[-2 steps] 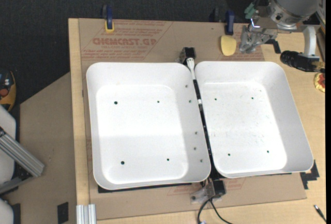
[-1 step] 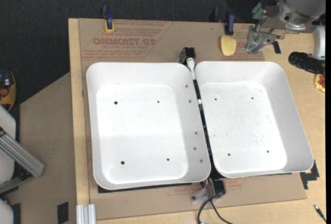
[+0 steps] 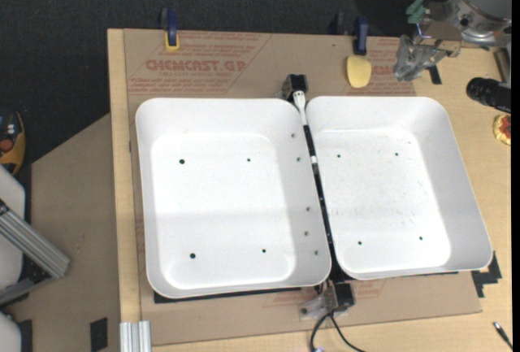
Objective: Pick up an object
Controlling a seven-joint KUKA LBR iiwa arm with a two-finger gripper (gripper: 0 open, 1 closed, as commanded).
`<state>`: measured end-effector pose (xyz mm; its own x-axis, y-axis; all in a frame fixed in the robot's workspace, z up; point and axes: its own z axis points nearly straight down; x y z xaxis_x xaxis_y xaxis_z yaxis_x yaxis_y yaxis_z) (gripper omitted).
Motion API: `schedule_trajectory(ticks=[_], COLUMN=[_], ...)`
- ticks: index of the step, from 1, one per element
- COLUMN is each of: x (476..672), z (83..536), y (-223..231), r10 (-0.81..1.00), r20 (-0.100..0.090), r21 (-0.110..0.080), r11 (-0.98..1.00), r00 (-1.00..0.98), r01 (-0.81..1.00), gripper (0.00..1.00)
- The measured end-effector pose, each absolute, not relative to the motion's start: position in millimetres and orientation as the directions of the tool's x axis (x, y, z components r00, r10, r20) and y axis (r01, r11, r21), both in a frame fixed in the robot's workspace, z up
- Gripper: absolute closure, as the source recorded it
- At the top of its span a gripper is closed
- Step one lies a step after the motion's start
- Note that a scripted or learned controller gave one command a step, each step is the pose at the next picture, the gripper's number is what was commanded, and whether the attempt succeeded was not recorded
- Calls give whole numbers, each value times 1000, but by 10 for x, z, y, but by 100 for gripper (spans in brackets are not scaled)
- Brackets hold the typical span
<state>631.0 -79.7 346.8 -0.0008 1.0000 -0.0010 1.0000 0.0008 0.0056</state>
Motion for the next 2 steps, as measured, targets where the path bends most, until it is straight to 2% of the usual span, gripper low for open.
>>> schedule_trajectory(ticks=[1,2], x=[6666,6577], z=[2577,2965], y=[-383,-223], r10=[1000,1000], r20=[2,0], r21=[-8,6], r11=[4,3], r00=[-4,-3], r01=[1000,1000], gripper=[100,100])
